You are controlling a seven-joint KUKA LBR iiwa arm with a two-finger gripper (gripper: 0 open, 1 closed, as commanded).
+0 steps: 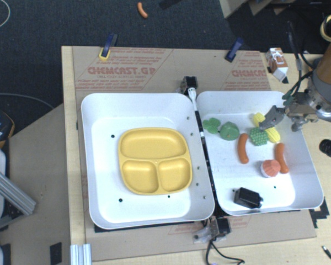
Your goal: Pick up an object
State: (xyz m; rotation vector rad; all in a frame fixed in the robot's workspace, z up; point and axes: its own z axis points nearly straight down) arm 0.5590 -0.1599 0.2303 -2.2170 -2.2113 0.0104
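The right bin (306,186) holds several toy foods. Two green pieces (221,128) lie at its upper left, with an orange sausage (243,148) just below them. A green bumpy piece (259,137) lies beside yellow corn (272,134) and a small yellow piece (257,118). A second sausage (281,157) rests against a pink-red piece (270,168). A black block (247,197) sits near the front. My gripper (284,120) hovers over the bin's upper right, just right of the corn. It is open, with nothing between its fingers.
The left bin (99,148) holds a yellow three-compartment plate (154,160). Clamps sit on the board's far edge (106,47) and between the bins. Cables run at the right by the arm.
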